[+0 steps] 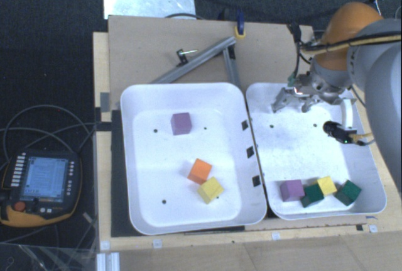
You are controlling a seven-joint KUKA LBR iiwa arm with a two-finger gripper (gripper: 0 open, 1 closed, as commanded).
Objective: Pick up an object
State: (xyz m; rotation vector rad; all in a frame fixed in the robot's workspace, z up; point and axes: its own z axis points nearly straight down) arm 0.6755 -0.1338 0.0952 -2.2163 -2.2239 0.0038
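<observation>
The surface (188,43) carries two shallow white bins side by side; the left bin (135,138) holds a purple cube (181,123) towards its far side, and nearer the front an orange cube (200,170) with a yellow cube (210,190) touching its front right corner; the right bin (370,169) holds a row of four blocks along its front wall: a purple block (292,189), a dark green block (311,194) just beside it, a yellow block (326,185) touching that one, and another dark green block (347,192) at the right end; the arm (377,62) comes in from the right, its orange band (348,27) above the wrist; the tool (293,103) sits over the far part of the right bin, its two fingers spread apart with nothing between them, well apart from the row of blocks at the front; a handheld control pendant (39,187) with a lit screen lies on the floor to the left of the surface.
</observation>
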